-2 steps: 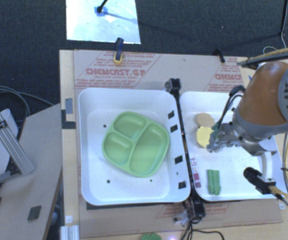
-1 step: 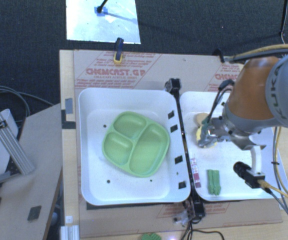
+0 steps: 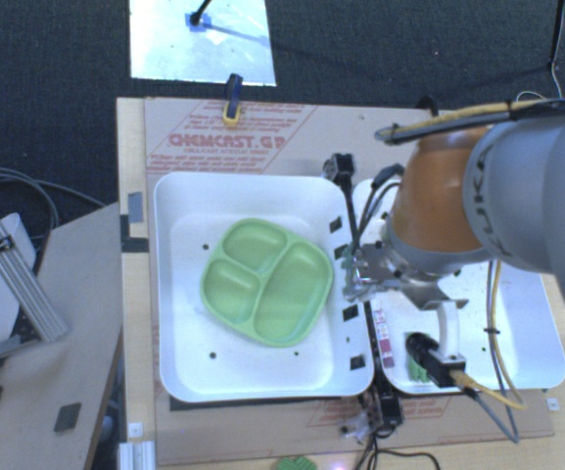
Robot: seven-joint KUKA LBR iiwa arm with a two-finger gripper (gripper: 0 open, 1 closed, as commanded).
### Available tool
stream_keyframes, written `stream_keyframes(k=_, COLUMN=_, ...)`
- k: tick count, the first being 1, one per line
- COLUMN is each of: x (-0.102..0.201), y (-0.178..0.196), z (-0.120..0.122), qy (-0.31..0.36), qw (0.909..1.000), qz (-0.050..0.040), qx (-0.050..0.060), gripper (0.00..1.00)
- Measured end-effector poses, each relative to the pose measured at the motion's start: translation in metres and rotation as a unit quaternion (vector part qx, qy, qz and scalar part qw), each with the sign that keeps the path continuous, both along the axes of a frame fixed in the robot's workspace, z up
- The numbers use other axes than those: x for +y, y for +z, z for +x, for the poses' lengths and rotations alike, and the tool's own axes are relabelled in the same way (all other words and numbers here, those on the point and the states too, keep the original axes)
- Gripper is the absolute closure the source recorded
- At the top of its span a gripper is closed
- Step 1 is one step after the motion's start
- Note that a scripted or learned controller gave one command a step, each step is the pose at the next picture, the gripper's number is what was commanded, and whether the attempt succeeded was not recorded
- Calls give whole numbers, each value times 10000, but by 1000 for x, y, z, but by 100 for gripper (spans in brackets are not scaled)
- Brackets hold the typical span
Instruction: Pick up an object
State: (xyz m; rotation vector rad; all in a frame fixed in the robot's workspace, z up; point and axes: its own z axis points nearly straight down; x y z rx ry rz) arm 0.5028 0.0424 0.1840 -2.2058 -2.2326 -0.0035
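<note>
A light green divided plate (image 3: 267, 282) lies tilted in the left white bin (image 3: 179, 360), near its middle. The arm's orange band (image 3: 439, 199) and grey wrist hang over the left part of the right bin (image 3: 537, 360). My gripper (image 3: 363, 280) reaches down at the divider between the two bins, just right of the plate's edge, and the wrist above hides most of it. A small green object (image 3: 417, 369) peeks out beside a black cable plug at the right bin's front.
A yellow cable (image 3: 493, 395) loops across the right bin's front. A cardboard sheet (image 3: 228, 140) lies under both bins. A wooden side table with metal rails (image 3: 13, 282) stands at the left.
</note>
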Motion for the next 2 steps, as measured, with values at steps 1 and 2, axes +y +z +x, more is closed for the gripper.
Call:
stream_keyframes(k=1, x=-150, y=-24, z=40, qy=-116, qw=9999, qz=-54, qx=-22, gripper=100)
stream_keyframes(k=2, x=-31, y=2, z=50, qy=9, qw=10000, qz=-5, qx=-23, gripper=100)
